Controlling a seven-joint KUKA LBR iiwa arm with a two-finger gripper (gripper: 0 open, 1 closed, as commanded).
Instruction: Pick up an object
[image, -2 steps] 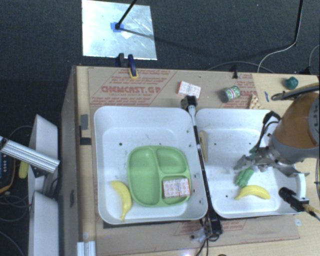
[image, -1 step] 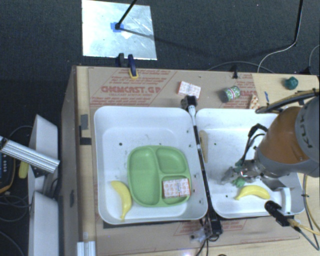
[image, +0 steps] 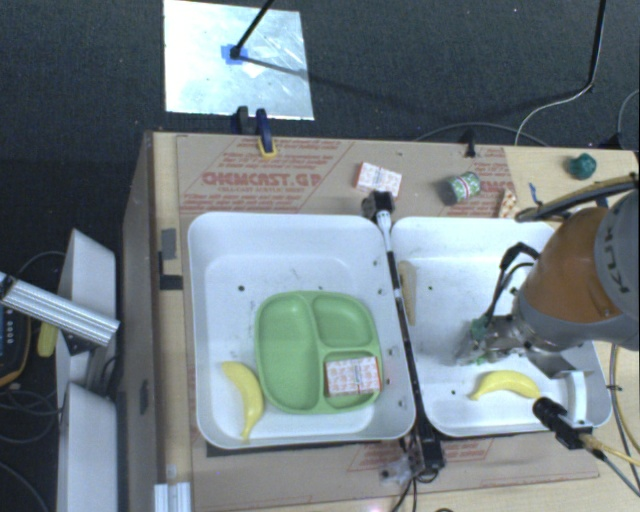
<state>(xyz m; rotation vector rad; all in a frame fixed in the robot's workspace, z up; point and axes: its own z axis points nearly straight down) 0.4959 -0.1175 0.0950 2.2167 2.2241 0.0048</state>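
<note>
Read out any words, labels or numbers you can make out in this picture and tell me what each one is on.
"CHEMCAST GP": large red print on the brown board behind the bins; the smaller red lines around it are too blurred to read.
Carton on the board: red pattern, unreadable.
Carton in the green tray: red pattern, unreadable.
Small can: label too small to read.

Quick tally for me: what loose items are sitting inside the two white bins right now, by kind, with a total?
Bananas: 2, one in the left bin, one in the right bin
Green divided plates: 1, left bin
Small printed packets: 1, lying in the plate's lower right compartment
Total: 4

The claw is low in the right bin, just above that bin's banana.
</note>
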